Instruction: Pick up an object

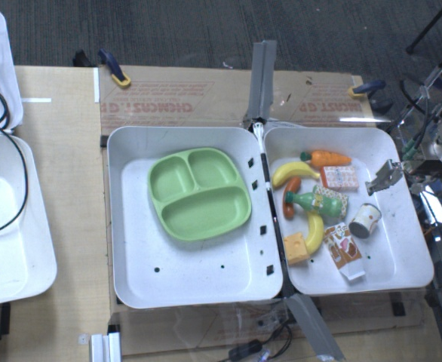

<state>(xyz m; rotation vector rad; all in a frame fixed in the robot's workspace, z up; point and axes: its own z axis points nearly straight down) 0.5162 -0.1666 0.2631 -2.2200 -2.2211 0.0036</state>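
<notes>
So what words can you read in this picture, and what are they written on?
Red letters on the brown cardboard behind the bins: upside down and blurred, too unclear to read.
The pink box: print too small to read.
The green bottle: label too blurred to read.
The carton near the cup: pictures and print too small to read.
Nothing here reads clearly.

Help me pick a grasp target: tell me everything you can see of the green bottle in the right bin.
The green bottle looks like a plastic toy. It lies on its side near the middle of the right bin, its neck pointing toward the left bin and its label end toward the right. A red-orange toy lies at its neck. A yellow banana curves below it, another lies above, and a pink-labelled box sits just past its upper right. It lies unheld.
</notes>
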